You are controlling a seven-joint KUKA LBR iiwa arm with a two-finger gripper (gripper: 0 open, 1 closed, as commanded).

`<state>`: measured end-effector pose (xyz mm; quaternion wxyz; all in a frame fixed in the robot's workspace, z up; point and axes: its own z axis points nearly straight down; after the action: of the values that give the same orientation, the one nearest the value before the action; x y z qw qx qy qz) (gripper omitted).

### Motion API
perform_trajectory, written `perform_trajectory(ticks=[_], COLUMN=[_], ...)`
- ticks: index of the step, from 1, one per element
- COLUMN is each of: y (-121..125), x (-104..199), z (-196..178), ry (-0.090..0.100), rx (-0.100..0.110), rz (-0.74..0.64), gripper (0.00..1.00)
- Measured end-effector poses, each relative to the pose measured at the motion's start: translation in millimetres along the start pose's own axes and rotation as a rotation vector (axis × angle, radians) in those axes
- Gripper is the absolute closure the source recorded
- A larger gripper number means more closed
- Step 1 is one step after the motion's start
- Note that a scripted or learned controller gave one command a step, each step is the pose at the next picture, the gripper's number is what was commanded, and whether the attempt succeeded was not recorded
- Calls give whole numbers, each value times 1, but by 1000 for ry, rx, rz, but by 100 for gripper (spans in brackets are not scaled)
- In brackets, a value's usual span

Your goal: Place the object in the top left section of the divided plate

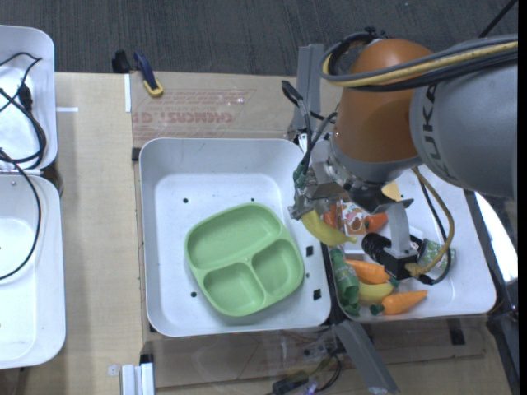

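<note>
Camera view shows the gripper (317, 208) hovering over the wall between the two bins, right of centre, with a banana (324, 230) hanging just below it. I cannot tell whether the fingers pinch it or merely sit above it. The green plate (244, 258) lies in the left bin (160, 220), its top left section bare. A weak hold could let the banana slip back among the toy food (377, 280) or catch on the bin wall.

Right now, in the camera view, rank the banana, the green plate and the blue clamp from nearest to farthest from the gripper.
1. Banana, just under the gripper, at the bins' shared edge.
2. Green plate, in the left bin.
3. Blue clamp, on the bench at the far left.
</note>
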<state>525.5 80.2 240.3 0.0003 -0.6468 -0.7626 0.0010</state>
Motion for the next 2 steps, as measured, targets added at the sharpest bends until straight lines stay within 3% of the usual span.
perform_trajectory(ticks=[1,2], y=[0,0], x=[-1,-2], z=[0,-8], ry=[0,-1], rx=[-1,2], rz=[2,5], gripper=[0,100])
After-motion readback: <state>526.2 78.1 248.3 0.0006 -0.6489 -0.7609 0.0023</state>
